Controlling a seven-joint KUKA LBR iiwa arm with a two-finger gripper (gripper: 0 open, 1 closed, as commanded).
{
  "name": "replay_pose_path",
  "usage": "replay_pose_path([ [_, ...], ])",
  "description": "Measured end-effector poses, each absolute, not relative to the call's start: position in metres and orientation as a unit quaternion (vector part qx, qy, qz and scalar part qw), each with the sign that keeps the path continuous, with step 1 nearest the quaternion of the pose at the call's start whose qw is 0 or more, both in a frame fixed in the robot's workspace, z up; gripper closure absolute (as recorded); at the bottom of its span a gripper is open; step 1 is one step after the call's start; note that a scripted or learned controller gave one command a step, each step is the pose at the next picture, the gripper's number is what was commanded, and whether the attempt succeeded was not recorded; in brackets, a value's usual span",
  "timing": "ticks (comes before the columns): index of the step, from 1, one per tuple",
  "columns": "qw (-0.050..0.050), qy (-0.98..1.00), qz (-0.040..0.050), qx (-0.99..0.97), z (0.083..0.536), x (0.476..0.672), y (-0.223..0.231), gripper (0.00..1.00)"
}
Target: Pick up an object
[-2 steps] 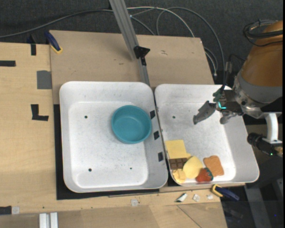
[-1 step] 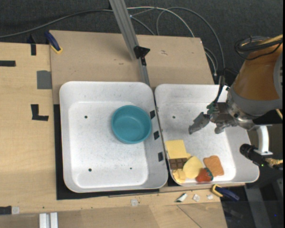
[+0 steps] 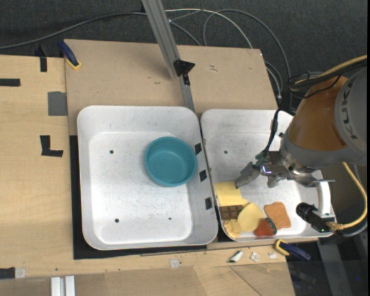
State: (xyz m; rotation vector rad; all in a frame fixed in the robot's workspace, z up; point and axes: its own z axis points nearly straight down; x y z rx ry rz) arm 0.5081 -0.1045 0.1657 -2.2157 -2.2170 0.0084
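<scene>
The gripper (image 3: 254, 172) is seen low over the right bin (image 3: 234, 128), just above the pile of small items at that bin's near end; how far it is open cannot be told, and nothing is seen held in it. In the pile, a yellow block (image 3: 228, 194), a brown piece (image 3: 229, 213), a pale yellow piece (image 3: 249, 215) and an orange piece (image 3: 278, 214) lie together. A teal bowl (image 3: 170, 161) is seen upright in the left bin (image 3: 105, 165), beside the right bin.
</scene>
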Motion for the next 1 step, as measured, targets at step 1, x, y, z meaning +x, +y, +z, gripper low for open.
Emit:
replay_pose_path([
  [1, 0.003, -0.707, 0.0022, -0.707, 0.1217, 0.5085, -0.1019, 0.00],
])
